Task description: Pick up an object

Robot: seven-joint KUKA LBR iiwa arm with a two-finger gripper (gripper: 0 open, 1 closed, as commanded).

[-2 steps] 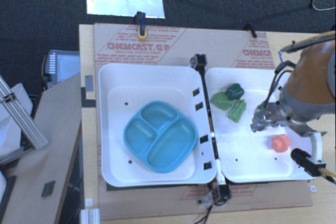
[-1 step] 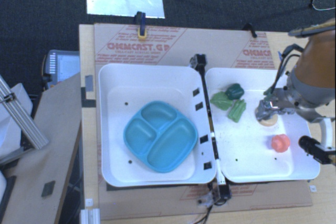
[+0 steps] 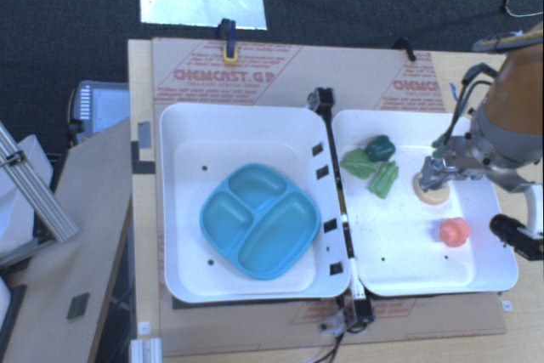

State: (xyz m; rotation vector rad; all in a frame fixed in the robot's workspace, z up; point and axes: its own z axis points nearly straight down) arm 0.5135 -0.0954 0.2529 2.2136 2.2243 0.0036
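blue divided plate, lying flat in left bin. tan disc in right bin, directly under claw; claw fingers apart or together: cannot tell. green objects clustered left of disc. pink object near front right, apart from disc. both bins on table.

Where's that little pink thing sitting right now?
The pink object lies in the right-hand bin, toward its near right part, just below the round tan disc and apart from the green items.
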